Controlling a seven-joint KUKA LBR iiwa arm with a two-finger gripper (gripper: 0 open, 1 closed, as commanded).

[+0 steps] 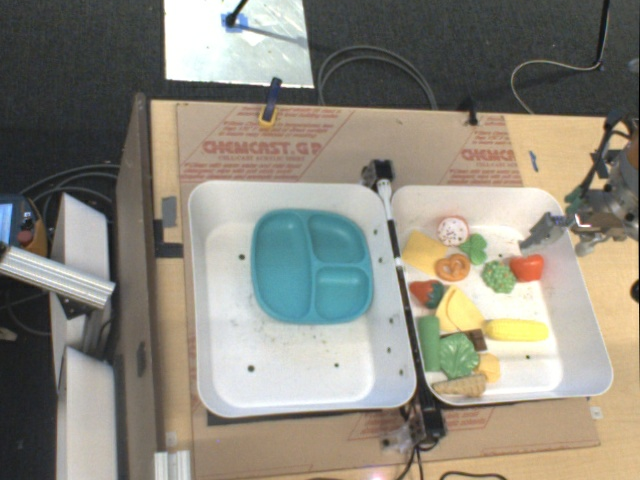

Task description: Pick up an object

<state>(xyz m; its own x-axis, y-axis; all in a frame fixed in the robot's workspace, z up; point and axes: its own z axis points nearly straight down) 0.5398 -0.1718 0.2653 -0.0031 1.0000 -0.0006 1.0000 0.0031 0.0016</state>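
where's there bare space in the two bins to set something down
Left bin: bare floor rings the teal divided plate, widest along the front edge and the left wall. Right bin: free patches in the back right corner near the gripper and along the right wall past the yellow corn. The toy food crowds its left half against the divider.

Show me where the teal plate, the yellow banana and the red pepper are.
teal plate (283,268): camera view, large left compartment.
yellow banana (515,330): camera view, middle of its body.
red pepper (527,266): camera view, centre of its red body.
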